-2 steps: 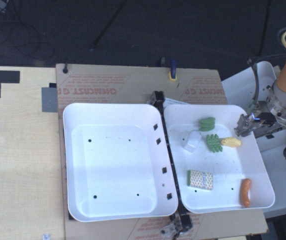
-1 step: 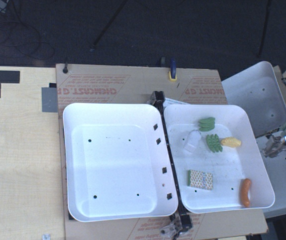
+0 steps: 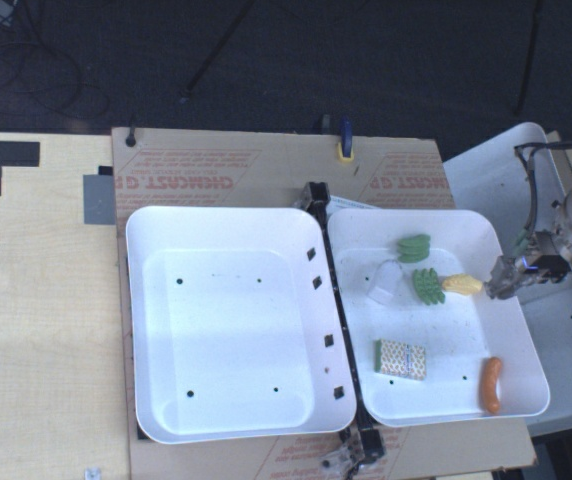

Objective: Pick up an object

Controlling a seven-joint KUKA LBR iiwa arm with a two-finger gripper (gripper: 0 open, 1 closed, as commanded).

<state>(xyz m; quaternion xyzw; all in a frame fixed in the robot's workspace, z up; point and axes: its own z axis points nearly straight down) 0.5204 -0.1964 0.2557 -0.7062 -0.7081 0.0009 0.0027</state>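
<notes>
Inside the right bin (image 3: 511,368) lie a sausage (image 3: 490,384) and a patterned packet (image 3: 401,359).

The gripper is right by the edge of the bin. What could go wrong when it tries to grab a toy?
The gripper sits at the right bin's rim, so it might bump the wall going down. The corn lies touching the clear cup area's neighbours, so a grab could shove one away. The cup is see-through and may be missed. The sausage lies close to the wall, leaving little room for fingers.
</notes>
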